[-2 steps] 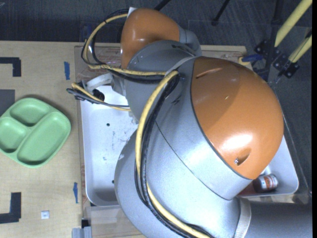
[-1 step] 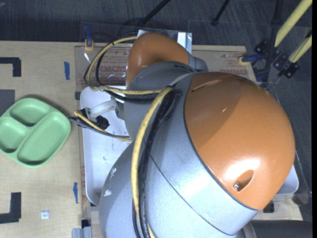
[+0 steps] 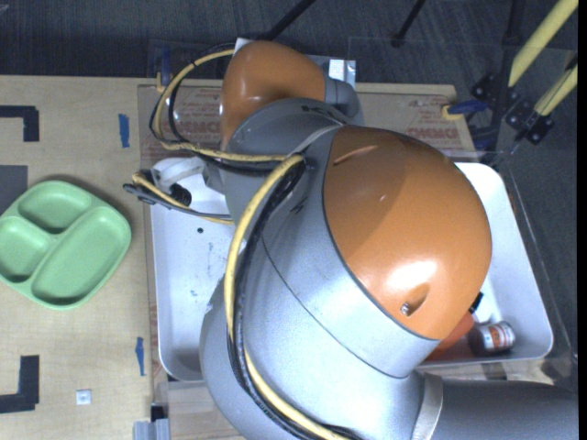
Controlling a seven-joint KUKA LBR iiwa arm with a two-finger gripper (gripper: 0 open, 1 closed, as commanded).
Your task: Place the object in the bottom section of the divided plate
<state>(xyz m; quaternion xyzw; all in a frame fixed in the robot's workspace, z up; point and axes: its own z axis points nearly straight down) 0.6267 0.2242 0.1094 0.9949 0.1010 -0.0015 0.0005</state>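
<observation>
Green three-section plastic plate lay on the wooden bench, left of the white bins. Gripper hidden beneath the grey-and-orange arm; its state could not be told.

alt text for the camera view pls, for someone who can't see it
A grey and orange robot arm fills most of the view, stretched over the white bins and hiding much of them. A green divided plate sits on the wooden bench to the left, and a small can-like object lies in the right bin beside something orange.
</observation>
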